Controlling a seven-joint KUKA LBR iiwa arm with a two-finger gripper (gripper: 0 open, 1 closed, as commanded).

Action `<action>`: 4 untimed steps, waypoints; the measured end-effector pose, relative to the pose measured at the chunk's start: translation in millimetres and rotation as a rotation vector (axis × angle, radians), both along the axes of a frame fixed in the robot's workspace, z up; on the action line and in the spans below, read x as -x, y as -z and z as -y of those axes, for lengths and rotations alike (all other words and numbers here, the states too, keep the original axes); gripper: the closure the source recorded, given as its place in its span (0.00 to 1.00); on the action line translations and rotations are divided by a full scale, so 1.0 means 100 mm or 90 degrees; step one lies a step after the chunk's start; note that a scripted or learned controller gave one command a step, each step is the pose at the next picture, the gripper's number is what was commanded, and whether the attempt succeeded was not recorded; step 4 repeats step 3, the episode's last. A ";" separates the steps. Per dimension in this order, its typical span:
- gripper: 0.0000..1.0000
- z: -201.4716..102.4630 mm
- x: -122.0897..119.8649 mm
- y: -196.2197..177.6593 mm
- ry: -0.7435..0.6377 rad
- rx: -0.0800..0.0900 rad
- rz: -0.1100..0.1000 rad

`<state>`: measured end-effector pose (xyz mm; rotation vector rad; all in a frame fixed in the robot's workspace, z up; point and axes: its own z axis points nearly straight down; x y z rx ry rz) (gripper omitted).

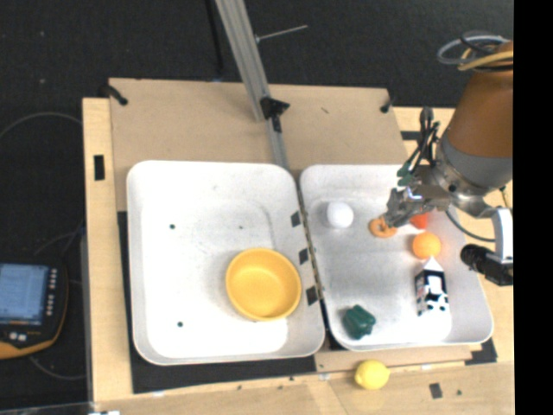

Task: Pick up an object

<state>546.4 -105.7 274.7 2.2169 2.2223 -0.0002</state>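
My gripper (pixel 397 212) hangs low over the upper middle of the right bin (pixel 363 180), reaching in from the right. A small orange piece (pixel 379 227) lies right at its tip; whether it is gripped I cannot tell. A red-orange object (pixel 420 221) peeks out just to the gripper's right. Below that sits an orange ball (pixel 426 246). A white ball (pixel 339 215) rests to the gripper's left. Lower in the bin are a black-and-white carton (pixel 430 291) and a dark green object (pixel 359 320).
A yellow bowl (pixel 263 284) sits in the left bin (pixel 173 197), near the divider. A yellow lemon-like object (pixel 371 374) lies on the bench in front of the right bin. A metal pole (pixel 246 50) rises behind the bins.
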 end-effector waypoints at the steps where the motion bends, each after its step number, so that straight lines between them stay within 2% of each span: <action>1: 1.00 -0.52 -0.28 0.08 0.000 0.000 0.000; 3: 1.00 -1.53 -0.94 0.26 -0.003 -0.001 0.001; 4: 1.00 -1.53 -0.94 0.26 -0.003 -0.001 0.001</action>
